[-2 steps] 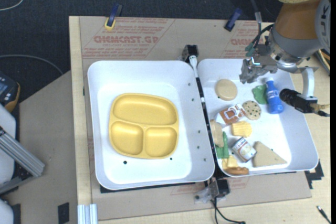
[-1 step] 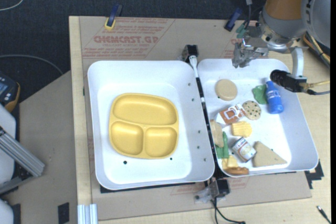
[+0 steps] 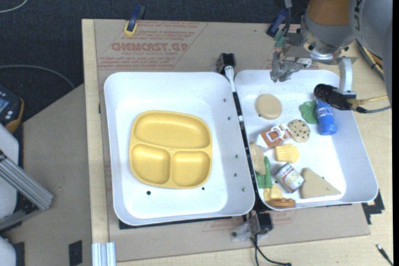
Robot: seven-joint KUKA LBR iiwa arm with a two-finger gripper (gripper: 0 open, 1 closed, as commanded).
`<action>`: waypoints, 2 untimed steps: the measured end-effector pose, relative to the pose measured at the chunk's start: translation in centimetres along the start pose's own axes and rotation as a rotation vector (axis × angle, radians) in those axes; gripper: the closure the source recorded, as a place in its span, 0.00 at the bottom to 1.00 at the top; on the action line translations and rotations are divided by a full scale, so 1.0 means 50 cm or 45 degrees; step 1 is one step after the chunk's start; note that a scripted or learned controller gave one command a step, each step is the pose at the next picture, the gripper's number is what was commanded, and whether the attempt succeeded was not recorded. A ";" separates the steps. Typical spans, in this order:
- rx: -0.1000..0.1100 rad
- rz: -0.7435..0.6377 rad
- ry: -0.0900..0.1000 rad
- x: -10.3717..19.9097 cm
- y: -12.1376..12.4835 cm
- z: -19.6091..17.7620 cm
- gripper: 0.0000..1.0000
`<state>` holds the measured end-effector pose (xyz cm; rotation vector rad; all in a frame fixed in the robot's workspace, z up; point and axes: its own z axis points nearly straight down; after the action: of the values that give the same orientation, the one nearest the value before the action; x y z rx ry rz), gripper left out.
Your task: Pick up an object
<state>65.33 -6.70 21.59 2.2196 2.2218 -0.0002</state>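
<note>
Here, from the fixed overhead camera, my gripper (image 3: 283, 69) hangs above the right bin (image 3: 361, 152) at its twelve o'clock rim, nothing between its fingers; whether they stand apart or together I cannot tell. The nearest pick, a round tan disc (image 3: 269, 106), lies just toward six o'clock of me; the blue bottle (image 3: 325, 118) sits at three o'clock. The yellow tray (image 3: 169, 149) occupies the left bin. My worry: descending here, I could strike the rim or close on air
</note>
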 end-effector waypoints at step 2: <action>-0.004 0.000 -0.001 0.011 0.005 -0.038 1.00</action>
<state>65.57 -6.13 23.50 2.2175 2.2200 0.0025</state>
